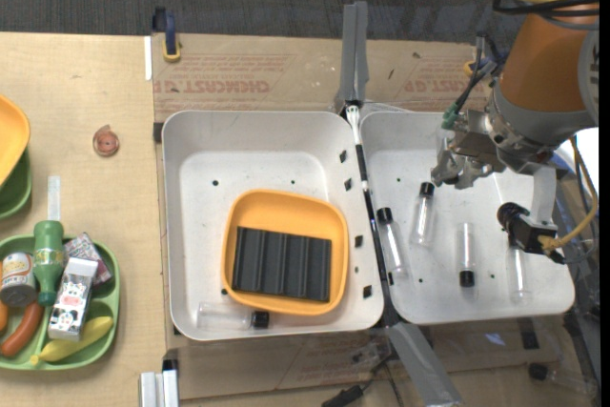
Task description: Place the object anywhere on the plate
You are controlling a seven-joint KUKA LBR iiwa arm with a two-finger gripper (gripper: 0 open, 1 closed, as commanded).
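A yellow plate [250, 216] lies in the left bin [191, 148]. A black ridged slab [283, 264] rests flat on it and covers most of its lower half. My gripper [456, 172] hangs over the upper middle of the right bin [400, 133], well to the right of the plate. Just below and left of the gripper lies a clear tube with a black cap [422, 210]. I see nothing held in the gripper.
More clear capped tubes lie in the right bin: one by its left wall [389, 238], one in the middle [466, 253], one at the right [518, 267]. Another tube [233, 317] lies below the plate. Trays of toy food [57, 300] stand at far left.
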